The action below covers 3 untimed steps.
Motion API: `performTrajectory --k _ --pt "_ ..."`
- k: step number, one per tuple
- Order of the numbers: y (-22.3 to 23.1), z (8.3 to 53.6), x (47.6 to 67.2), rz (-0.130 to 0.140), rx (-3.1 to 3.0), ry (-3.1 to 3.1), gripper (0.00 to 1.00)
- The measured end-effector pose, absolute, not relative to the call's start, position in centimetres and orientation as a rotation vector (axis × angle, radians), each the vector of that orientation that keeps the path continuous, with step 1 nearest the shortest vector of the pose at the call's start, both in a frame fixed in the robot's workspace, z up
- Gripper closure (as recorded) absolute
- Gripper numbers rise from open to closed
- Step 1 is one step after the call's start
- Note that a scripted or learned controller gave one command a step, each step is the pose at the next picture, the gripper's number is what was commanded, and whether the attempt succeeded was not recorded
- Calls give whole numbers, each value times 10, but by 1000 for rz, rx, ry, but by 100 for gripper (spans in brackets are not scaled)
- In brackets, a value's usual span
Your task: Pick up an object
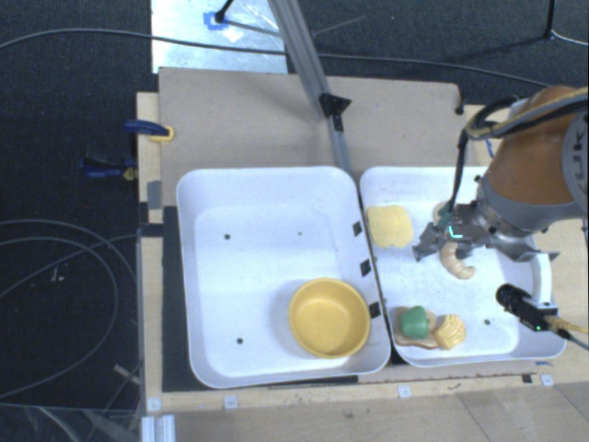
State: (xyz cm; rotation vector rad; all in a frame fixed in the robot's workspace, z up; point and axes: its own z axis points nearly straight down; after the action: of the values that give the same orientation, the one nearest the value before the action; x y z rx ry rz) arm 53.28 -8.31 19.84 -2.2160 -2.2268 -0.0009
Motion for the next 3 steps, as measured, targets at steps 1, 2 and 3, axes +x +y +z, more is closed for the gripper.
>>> performTrajectory --k 1,2,3 --pt "-83 199 533 -2 -2217 -2227 0" --pt "-87 137 536 3 -2218 -2220 0" --pt "-86 88 536 3 -2219 -2219 0"
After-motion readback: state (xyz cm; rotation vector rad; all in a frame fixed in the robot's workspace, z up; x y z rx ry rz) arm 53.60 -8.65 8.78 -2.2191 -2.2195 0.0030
